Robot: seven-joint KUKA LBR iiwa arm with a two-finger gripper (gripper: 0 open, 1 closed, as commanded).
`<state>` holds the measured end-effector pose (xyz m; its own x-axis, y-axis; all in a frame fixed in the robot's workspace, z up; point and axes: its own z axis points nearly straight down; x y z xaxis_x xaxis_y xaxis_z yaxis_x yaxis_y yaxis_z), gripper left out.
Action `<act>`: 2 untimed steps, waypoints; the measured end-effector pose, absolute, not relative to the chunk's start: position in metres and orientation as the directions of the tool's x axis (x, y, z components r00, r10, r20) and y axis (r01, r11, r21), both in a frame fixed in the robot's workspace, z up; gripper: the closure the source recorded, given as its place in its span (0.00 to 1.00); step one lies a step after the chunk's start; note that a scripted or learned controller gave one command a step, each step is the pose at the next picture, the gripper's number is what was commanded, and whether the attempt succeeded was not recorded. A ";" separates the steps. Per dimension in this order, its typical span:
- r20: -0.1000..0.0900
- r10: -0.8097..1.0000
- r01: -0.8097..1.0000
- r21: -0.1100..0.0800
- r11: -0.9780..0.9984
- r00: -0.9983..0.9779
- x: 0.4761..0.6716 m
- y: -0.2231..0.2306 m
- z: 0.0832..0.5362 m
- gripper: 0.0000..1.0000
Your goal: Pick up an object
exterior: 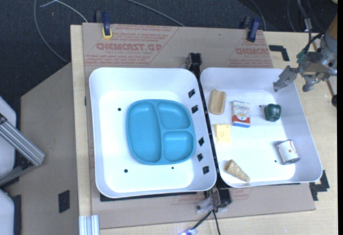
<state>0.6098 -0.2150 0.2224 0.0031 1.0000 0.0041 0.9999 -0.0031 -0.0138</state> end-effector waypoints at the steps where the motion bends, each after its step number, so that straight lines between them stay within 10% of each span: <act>1: 0.001 1.000 1.000 0.000 0.001 -0.001 0.613 -0.214 0.230 0.00; 2: 0.002 1.000 1.000 -0.006 0.000 0.000 0.612 -0.216 0.167 0.00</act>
